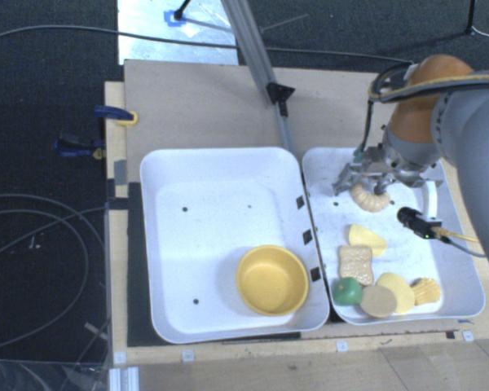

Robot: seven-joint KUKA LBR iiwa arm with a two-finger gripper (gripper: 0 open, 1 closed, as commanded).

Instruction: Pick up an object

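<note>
My gripper sits in the upper part of the right bin, jaws apart and straddling a pale ridged pastry lying just below them, its long curve running across the frame, not yet visibly clamped.

Bowl sits in left bin, at 5 o'clock. Right bin holds food items: cracker central, croissant at 12 o'clock from it.
</note>
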